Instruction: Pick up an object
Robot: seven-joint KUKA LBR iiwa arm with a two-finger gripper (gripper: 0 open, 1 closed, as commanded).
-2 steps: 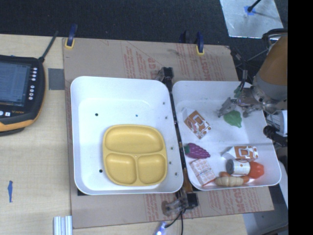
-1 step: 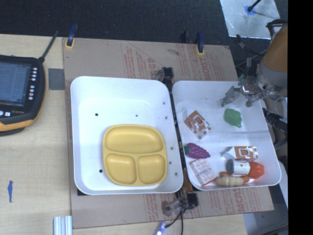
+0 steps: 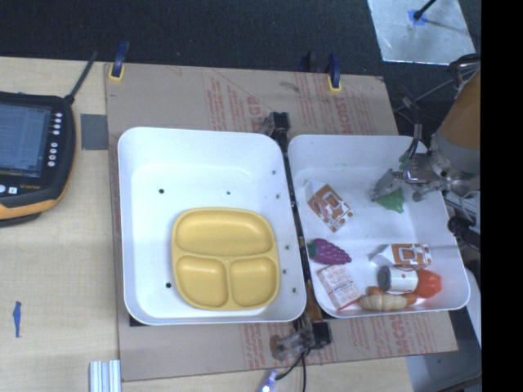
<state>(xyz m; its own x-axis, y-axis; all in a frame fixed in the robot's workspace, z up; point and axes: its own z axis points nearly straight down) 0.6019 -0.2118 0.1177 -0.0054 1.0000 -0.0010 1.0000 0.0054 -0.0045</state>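
Camera view, read from the left: a pendant (image 3: 33,158) lies on the tabletop (image 3: 49,300), well apart from the work. Next comes the left bin (image 3: 139,162), which carries a yellow tray (image 3: 226,257) with three compartments. Nothing for picking lies there.

The right bin (image 3: 359,153) holds the candidates. Near its left wall is a patterned packet (image 3: 329,207), below it purple grapes (image 3: 328,251), and below those a second packet (image 3: 338,282). Along the front wall a bread piece (image 3: 382,302), a can (image 3: 397,278), an orange item (image 3: 428,283) and a small carton (image 3: 410,256) crowd together, touching or nearly so. Farther back and to the right lies a green piece (image 3: 393,202), apart from the rest.

The tool (image 3: 398,181) sits right over that green piece, close to the right wall. How wide it stands and whether it has anything is hidden at this slant, so I cannot tell.

Judging from this, the green piece is the sensible target. It stands alone, so a straight descent centred on it should avoid knocking neighbours. It looks small and low, so the tool likely needs to reach almost to the bin floor before closing, then lift vertically. The near wall is the main risk; keep clear of it.
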